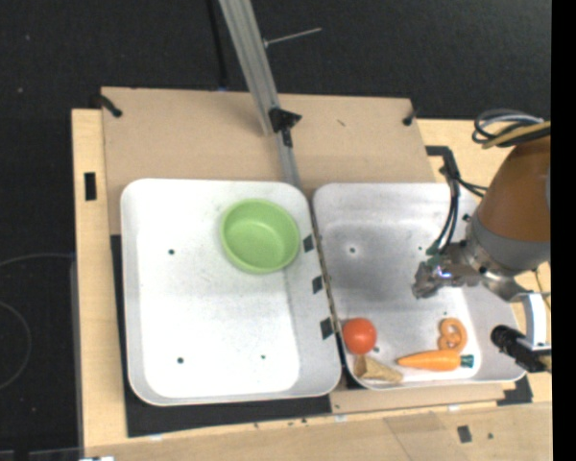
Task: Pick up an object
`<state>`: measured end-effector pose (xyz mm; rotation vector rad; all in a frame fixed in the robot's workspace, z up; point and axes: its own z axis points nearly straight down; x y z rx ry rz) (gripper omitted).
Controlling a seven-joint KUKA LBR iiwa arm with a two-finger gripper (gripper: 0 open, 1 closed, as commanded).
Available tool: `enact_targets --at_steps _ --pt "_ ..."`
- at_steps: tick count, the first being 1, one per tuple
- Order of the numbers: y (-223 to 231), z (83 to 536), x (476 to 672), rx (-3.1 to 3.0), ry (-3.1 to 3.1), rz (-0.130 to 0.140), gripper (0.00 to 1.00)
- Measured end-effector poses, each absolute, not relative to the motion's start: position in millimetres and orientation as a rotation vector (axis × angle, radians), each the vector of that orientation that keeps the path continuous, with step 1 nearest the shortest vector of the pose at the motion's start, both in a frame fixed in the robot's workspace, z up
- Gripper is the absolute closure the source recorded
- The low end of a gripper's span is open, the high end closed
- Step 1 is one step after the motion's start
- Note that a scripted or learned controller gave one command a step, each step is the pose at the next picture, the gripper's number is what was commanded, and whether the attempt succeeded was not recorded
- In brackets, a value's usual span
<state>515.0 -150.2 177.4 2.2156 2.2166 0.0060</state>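
The right bin [384,219] holds a red tomato-like ball [359,334], an orange carrot [429,360], a small orange pretzel-shaped piece [451,333] and a tan wedge [376,370], all near its front edge. My gripper [430,280] hangs over the right part of this bin, behind the pretzel piece and carrot. Nothing shows between its fingers. A green bowl [260,236] sits in the left bin [173,286] toward its back right corner.
A grey metal pole [254,60] slants from the top down to the gap between the bins. The arm's orange band [518,195] fills the right side above the right bin. Brown board surrounds the bins.
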Motion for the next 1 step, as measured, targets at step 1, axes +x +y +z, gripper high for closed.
enact_targets --at_steps 1 --pt "-149.2 238.9 510.9 2.212 2.22 0.007 1.0"
